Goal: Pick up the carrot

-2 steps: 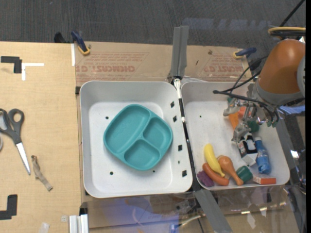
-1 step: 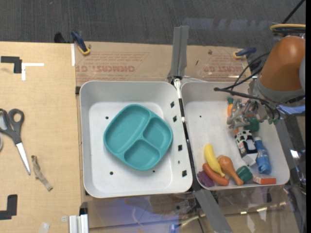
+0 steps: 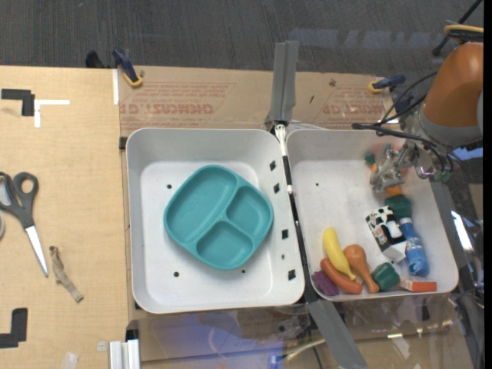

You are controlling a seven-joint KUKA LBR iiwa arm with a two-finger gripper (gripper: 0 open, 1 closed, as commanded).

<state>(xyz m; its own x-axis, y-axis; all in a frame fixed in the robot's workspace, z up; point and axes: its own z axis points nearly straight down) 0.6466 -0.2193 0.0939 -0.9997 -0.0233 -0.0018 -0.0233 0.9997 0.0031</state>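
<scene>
Right bin (image 3: 338,156) holds the carrot (image 3: 339,276) (partly under other toys); gripper (image 3: 387,167) too blurred to tell its state.

I see teal plate (image 3: 219,217) in white left bin (image 3: 138,229) | orange carrot (image 3: 340,276) | yellow banana (image 3: 335,250) | purple eggplant (image 3: 324,284) | black-and-white cow-patterned toy (image 3: 383,224) | blue bottle (image 3: 413,252) | pale wood counter (image 3: 61,206)
</scene>
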